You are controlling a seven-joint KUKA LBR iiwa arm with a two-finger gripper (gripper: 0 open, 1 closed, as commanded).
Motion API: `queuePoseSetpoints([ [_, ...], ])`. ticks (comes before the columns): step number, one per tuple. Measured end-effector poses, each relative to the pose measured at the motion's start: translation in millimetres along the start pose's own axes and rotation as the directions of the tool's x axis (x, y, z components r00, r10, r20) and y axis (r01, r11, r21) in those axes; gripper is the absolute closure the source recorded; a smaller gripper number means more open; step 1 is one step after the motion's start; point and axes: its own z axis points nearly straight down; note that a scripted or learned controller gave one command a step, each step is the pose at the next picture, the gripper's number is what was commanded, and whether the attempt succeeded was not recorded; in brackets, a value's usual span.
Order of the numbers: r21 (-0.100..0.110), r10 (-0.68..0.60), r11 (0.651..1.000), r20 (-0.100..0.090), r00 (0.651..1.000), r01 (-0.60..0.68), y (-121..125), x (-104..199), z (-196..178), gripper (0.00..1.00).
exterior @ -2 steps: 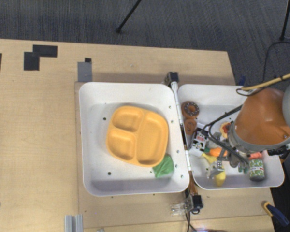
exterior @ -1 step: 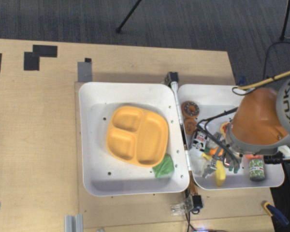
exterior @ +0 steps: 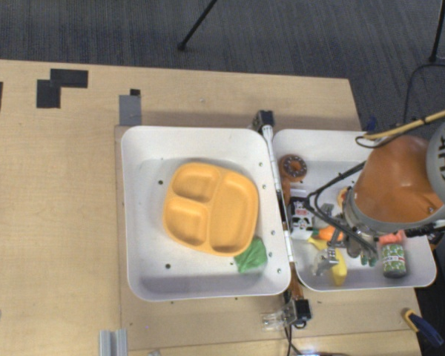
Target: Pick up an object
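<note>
The pincer [exterior: 332, 262] hangs low in the right bin [exterior: 423, 277] over a yellow toy [exterior: 339, 271], placed to grab it; whether it is open, I cannot tell.

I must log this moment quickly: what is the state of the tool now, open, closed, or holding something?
Tool: low in the right bin, among small objects; open or closed cannot be told, and no object is seen held.

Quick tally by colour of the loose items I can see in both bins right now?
Visible items only; the arm hides part of the right bin.
Yellow-orange: 1, divided plate
Green: 2, soft green item, green-labelled bottle
Yellow: 1, yellow item
Brown: 1, round disc
Total: 5
</note>
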Motion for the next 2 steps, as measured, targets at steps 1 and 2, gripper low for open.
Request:
queuePoseSetpoints([
  [1,0.001,0.131,0.991,-0.006,0.991,-0.131,0.6,1.6,0.3,0.0],
  [2,0.0,0.015,1.0,-0.002,1.0,-0.015,0.5,0.5,0.2,0.0],
])
